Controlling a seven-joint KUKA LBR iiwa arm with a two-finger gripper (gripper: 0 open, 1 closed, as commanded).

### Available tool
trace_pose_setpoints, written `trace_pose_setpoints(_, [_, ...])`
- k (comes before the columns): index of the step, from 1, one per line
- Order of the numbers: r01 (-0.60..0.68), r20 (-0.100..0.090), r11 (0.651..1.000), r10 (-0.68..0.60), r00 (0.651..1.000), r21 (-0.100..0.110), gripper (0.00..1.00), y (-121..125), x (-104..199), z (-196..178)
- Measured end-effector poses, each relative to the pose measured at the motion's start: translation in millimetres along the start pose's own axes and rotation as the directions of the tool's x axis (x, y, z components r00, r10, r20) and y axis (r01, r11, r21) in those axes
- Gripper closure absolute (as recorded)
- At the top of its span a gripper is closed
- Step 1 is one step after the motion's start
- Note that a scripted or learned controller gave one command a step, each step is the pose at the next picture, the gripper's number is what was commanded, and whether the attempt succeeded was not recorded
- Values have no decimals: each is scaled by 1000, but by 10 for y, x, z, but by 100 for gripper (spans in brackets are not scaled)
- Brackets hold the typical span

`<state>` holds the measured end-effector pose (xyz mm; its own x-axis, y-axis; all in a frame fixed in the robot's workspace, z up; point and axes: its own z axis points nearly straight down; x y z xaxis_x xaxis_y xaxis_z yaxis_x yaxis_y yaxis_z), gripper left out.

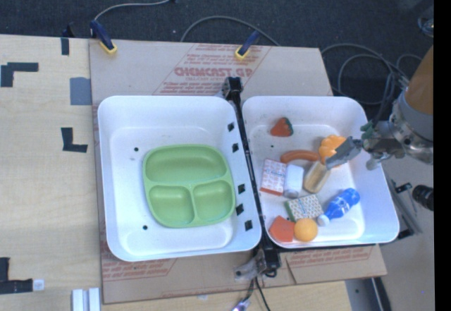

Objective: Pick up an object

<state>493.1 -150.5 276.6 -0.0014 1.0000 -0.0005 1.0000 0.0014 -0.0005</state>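
Note:
The right bin (373, 183) holds several small things. A red strawberry-like piece (282, 127) lies at the back, with an orange piece (328, 144) and a long red-orange piece (299, 156) in front of it. Mid-bin lie a red-and-white packet (273, 177), a white block (294, 178) and a tan piece (316, 177). Toward the front are a checkered pad (304, 206), a blue bottle (342, 204), an orange ball (305, 230) and a red block (282, 229). My gripper (343, 152) reaches in from the right, low over the bin, beside the orange piece and just above the tan piece.
The left bin (113, 161) holds a green divided plate (189, 185). A black divider (243, 154) runs between the bins. Cables loop on the dark floor behind the bench and at the right near the arm (412, 126).

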Motion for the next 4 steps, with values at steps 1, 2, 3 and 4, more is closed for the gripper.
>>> trace_pose_setpoints(1, [0,-1,1000,0,1000,3,0,686,219,1151])
trace_pose_setpoints(2, [1,0,1000,-1,1000,-4,0,1188,476,1904])
trace_pose_setpoints(3, [0,0,1000,0,1000,-3,0,1490,491,1907])
trace_pose_setpoints(4, [0,-1,1000,0,1000,3,0,1752,455,1914])
